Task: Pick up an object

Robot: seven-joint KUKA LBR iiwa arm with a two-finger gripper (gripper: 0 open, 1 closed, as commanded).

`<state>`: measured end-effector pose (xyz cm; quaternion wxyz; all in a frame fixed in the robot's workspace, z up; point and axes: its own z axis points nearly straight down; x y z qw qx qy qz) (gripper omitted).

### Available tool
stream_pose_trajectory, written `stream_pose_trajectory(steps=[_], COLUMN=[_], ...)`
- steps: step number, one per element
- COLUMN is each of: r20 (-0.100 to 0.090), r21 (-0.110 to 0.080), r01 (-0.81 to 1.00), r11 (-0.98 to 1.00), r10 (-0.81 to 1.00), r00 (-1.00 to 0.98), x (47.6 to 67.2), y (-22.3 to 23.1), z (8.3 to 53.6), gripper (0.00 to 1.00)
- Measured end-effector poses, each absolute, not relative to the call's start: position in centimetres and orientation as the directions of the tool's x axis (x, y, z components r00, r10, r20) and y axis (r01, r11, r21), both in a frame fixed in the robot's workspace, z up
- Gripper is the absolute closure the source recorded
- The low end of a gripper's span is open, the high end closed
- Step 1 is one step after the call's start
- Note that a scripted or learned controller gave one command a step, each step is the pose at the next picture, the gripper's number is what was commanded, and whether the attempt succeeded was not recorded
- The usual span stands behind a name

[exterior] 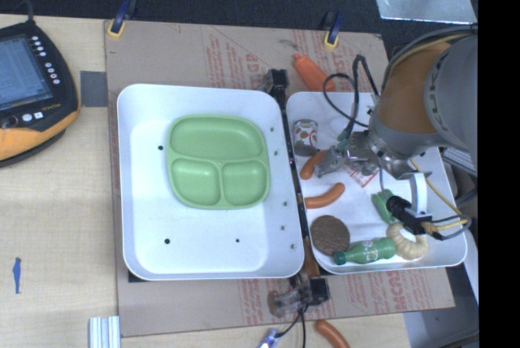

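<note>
Claw [335, 162]: low in the right bin [455, 257], toward 9 o'clock; spread cannot be told.
Nearest object: orange toy sausage [312, 163], just beside the claw.
Handling: likely light, smooth, slippery plastic; grip mid-length, across the narrow width.
Neighbours: second sausage [323, 194], brown disc [331, 233], green bottle [366, 251].

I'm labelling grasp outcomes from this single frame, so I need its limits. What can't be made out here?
- Claw: small and cluttered with cables in the camera view; whether it grips anything cannot be told.
- Right white bin: the grey arm with orange band hides its upper right part.
- Small round white patterned object: too small to identify.
- Orange hot-dog-shaped toy: cut off by the bottom edge.
</note>
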<state>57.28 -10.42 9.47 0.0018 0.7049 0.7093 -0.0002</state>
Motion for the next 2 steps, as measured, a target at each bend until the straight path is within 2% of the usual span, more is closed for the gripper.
stream_pose_trajectory(steps=[1, 2], r20=[-0.002, 0.000], r21=[0.000, -0.002], r01=[1.000, 1.000], r11=[0.005, 0.012], r10=[1.000, 1.000], r00=[-0.005, -0.012], x=[65.7, 65.8], y=[-15.7, -15.6], z=[9.9, 11.0], gripper=[0.00, 1.00])
